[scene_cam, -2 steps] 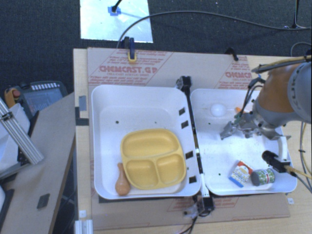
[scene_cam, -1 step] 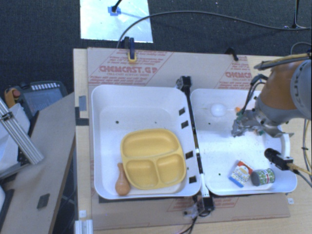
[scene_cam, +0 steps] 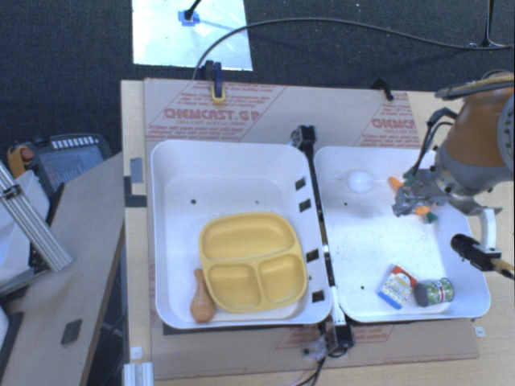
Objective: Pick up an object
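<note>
Overhead, the counter (scene_cam: 265, 103) carries two shallow white bins side by side, and the arm (scene_cam: 481, 139), grey with an orange band, reaches in from the right over the far right part of the right bin (scene_cam: 366, 240). Its jaws (scene_cam: 412, 201) hang low over that bin's far right area, just beside a small orange piece (scene_cam: 394, 183) and a bit of green at their tip; whether they are released or clenched on anything cannot be told from this angle, since the fingers blur together with those small bits. A white ball (scene_cam: 359, 181) lies in the far part of the right bin, to the left of the jaws and apart from them. At the near right corner of the same bin sit a small blue and red carton (scene_cam: 396, 286) and, just beside it on the right, a little can with a green label (scene_cam: 434, 292), lying on its side. The left bin (scene_cam: 177, 215) holds a yellow divided plate (scene_cam: 251, 260) with three compartments, toward the near side, and a tan wooden pear-shaped piece (scene_cam: 201, 298) lies touching the plate's near left edge.
</note>
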Controlling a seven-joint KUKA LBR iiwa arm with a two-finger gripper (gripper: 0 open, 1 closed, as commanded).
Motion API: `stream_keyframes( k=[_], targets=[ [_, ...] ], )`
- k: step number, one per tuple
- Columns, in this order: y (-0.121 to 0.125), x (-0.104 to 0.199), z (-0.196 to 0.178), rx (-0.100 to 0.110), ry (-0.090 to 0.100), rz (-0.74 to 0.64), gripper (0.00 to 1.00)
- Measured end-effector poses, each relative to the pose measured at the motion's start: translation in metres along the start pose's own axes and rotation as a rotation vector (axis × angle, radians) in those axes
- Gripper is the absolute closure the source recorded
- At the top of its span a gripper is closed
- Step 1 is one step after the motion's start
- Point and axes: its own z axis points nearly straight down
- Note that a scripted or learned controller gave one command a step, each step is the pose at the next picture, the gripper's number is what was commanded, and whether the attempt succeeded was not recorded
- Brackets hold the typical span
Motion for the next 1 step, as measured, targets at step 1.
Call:
stream_keyframes(
  k=[1],
  targets=[
    [0.0016, -0.0003, -0.0649, -0.003, -0.001, -0.003, 1.0]
  ],
)
